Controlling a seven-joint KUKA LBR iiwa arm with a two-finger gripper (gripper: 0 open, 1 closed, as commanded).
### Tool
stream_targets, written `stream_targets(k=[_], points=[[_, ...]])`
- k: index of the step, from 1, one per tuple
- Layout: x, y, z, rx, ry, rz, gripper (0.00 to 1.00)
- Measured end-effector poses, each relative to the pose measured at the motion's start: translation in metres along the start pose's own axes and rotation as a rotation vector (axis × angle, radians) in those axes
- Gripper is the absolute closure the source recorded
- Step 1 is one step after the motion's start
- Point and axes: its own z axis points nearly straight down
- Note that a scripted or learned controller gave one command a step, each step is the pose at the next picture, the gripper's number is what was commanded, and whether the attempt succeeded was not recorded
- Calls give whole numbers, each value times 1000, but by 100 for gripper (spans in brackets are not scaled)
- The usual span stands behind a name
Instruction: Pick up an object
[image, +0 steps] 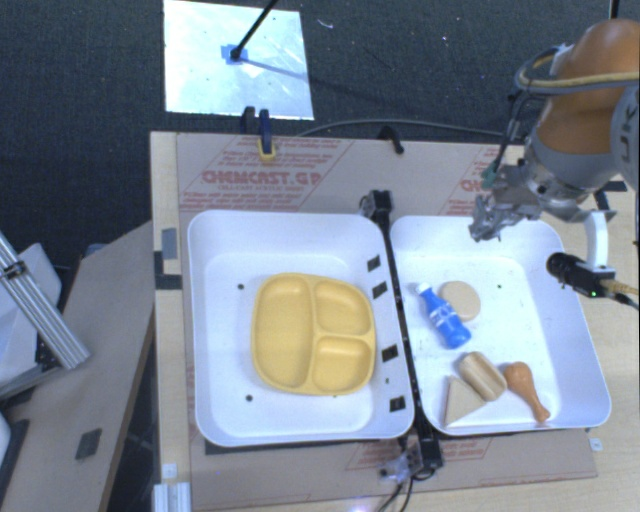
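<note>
Gripper (487, 228) over right bin's (575, 330) far rim, finger spread impossible to tell. Blue bottle (443, 316), round disc (460, 299) mid-bin; hot dog (481, 376), wedge (461, 402), drumstick (526, 388) crowded by near edge. Bare floor along right wall.

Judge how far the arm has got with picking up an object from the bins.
Done: nothing lifted; the blue bottle, round biscuit, hot dog, drumstick and wedge all lie in the right bin. In hand: the gripper hangs above that bin's back edge, carrying nothing visible. Left: descend, grasp, lift.
</note>
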Motion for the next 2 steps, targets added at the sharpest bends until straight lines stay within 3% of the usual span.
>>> stream_targets(k=[2], points=[[102,-6,2,1,2,-2,100]])
